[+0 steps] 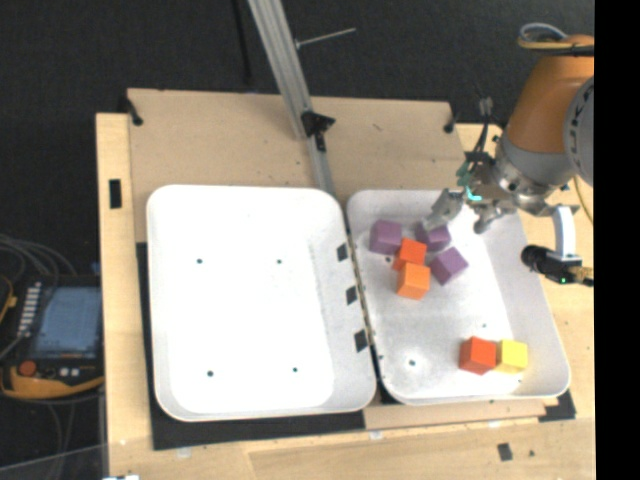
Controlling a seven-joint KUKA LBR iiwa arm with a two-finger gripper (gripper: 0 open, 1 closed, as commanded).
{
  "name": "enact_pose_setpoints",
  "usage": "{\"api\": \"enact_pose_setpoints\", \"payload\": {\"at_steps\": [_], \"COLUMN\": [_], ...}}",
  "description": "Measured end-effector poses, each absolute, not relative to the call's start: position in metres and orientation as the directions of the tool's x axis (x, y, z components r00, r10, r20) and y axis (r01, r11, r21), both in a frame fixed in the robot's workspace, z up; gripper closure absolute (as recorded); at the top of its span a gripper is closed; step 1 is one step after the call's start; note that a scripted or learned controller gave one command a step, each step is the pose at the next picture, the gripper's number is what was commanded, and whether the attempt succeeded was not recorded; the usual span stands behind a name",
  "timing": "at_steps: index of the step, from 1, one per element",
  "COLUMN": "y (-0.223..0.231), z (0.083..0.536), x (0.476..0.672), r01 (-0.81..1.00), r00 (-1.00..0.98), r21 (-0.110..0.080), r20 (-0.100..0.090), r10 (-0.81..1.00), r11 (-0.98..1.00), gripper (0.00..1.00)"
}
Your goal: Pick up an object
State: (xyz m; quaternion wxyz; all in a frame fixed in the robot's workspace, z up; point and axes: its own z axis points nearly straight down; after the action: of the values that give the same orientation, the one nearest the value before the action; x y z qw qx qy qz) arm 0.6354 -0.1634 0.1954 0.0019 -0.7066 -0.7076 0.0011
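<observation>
White plastic forms both shallow bins on the wooden bench: the left white bin (pixel 250 298) and the right white bin (pixel 520 278), set side by side with dark clips along the seam between them. The right bin contains a cluster of small blocks near its far left part: a purple cube at the left (pixel 386 236), a purple cube at the far side (pixel 435 236), a purple cube at the right (pixel 449 264), an upper orange cube (pixel 410 252) and a lower orange cube (pixel 413 281), the last two touching each other. Near the front right corner of the same bin, a red-orange cube (pixel 479 354) sits just beside a yellow cube (pixel 514 355). The grey arm with its orange band (pixel 548 98) reaches in from the right, and the two-finger gripper (pixel 462 211) sits over the far part of the right bin with its fingers spread apart; one fingertip (pixel 442 208) is just above the far purple cube, with nothing between the fingers. A grey metal pole (pixel 285 63) rises at a slant from the bench behind the bins
</observation>
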Motion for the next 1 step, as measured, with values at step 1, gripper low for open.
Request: {"api": "enact_pose_setpoints", "payload": {"at_steps": [1], "y": [-0.1639], "z": [0.1987], "x": [0.6364], "r01": [1.000], "r00": [-0.004], "r21": [0.000], "r20": [-0.002], "r10": [1.000], "r11": [0.004], "gripper": [0.00]}}
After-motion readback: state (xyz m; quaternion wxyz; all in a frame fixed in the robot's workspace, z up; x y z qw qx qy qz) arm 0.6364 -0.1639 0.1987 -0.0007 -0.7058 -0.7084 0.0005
